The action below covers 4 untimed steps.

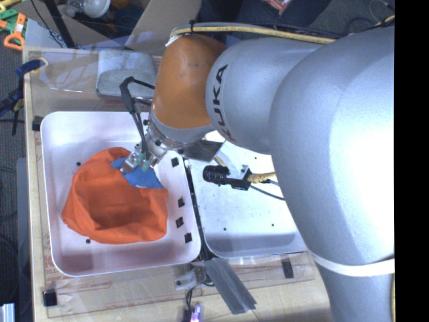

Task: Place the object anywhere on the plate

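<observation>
We see left bin (pixel 53 180) holding orange plate (pixel 114 203), blue object (pixel 142 178) at its far edge. Jaws (pixel 139 159) over object; their state we cannot tell.

bright, even | glare on right bin (pixel 268 180) | arm (pixel 335 113) perhaps soft

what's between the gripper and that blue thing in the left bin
Nothing visible. The gripper is right at the blue object, which lies against the upper right edge of the orange plate in the left bin. The arm's bulk covers the space above, so whether the blue object is gripped can't be told.
</observation>
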Each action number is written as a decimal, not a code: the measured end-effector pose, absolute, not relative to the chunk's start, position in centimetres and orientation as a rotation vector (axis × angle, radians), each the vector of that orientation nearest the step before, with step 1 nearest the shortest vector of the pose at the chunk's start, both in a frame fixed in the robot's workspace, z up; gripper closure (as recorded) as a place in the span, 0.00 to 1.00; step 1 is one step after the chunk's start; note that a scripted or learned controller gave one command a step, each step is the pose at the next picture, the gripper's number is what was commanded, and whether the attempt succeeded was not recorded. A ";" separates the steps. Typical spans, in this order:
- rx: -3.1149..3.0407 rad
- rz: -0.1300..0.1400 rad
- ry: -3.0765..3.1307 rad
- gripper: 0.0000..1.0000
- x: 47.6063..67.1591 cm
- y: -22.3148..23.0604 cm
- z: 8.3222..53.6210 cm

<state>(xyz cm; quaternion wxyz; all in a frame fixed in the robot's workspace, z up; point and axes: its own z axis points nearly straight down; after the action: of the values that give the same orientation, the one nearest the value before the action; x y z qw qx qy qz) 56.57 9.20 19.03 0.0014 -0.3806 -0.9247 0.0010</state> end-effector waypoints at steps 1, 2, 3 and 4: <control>-0.859 0.005 -3.015 1.00 54.9 12.8 12.6; -0.679 0.001 -3.066 1.00 52.2 2.0 19.7; -0.807 0.003 -3.031 1.00 50.0 7.2 20.0; -1.028 0.002 -2.968 1.00 53.3 3.5 22.2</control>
<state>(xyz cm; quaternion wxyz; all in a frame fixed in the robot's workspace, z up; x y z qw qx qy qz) 53.32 3.48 22.19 0.0004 -0.3274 -0.9449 0.0007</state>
